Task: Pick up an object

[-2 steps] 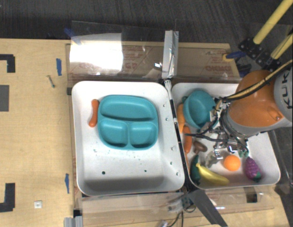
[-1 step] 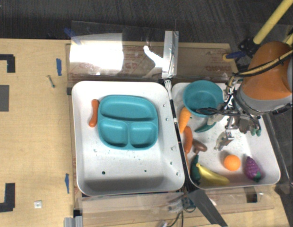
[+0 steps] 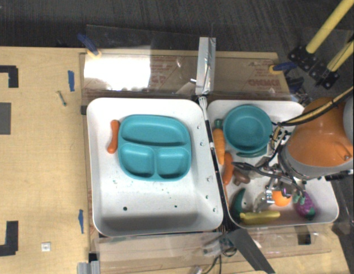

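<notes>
Camera view, left bin (image 3: 103, 170): a teal divided plate (image 3: 154, 146) lies in its upper half, with an orange sausage-shaped toy (image 3: 113, 136) just beside the plate's left edge.

Camera view, right bin (image 3: 331, 207): a teal bowl (image 3: 247, 128) sits near the top; two orange carrot-like pieces (image 3: 220, 143) lie along the left wall; a brown piece (image 3: 241, 177), a dark green rounded object (image 3: 238, 200), a yellow banana-like object (image 3: 260, 215), a small orange object (image 3: 281, 197) and a purple grape-like cluster (image 3: 305, 206) crowd the lower half.

Camera view, arm: the orange band (image 3: 325, 138) hangs over the right bin, and the gripper (image 3: 274, 192) is down among the clutter of the lower half.

Fingers: metal parts sit around the small orange object, but whether they are spread or pressed together cannot be told, nor whether anything lies between them.

Task's thing: no object is visibly lifted; the likeliest target is the small orange object, just beside the gripper, above the yellow one and left of the purple cluster.

Step in hand: judged as the reach-down and grasp attempt inside the right bin.

Next move calls for: a firm closure on one object alone, then a straight lift that avoids dragging the close-packed neighbours or catching the bin wall.
</notes>
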Controlling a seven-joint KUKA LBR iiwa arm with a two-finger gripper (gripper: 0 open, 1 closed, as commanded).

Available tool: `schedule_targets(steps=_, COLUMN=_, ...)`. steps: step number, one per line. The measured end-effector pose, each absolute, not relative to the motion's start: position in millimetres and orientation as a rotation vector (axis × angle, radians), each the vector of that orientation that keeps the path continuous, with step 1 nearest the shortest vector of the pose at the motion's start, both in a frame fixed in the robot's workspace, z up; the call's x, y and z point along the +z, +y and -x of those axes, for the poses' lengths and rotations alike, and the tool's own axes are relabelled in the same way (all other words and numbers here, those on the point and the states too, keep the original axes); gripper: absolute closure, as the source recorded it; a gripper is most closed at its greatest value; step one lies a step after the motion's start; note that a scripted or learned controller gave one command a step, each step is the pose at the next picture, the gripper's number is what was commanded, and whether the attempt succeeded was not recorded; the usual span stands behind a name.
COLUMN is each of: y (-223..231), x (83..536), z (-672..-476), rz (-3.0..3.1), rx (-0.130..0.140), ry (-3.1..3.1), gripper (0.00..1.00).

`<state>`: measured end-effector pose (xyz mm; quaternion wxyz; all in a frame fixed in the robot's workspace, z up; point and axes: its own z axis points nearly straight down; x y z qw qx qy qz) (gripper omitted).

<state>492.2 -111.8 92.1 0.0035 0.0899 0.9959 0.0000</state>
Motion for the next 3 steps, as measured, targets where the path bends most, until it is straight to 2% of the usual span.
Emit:
schedule_targets(steps=1, y=-111, x=103, z=-494.7, rz=-0.277, rx=-0.002, ry=3.113, gripper=1.0)
schedule_targets(steps=2, y=-145, x=89, z=-597.0, rz=-0.564, rx=0.0, ry=3.078, gripper=1.0)
schedule_targets(steps=3, y=-101, x=90, z=-559.2, rz=-0.292, rx=0.001, ry=3.117, gripper=1.0)
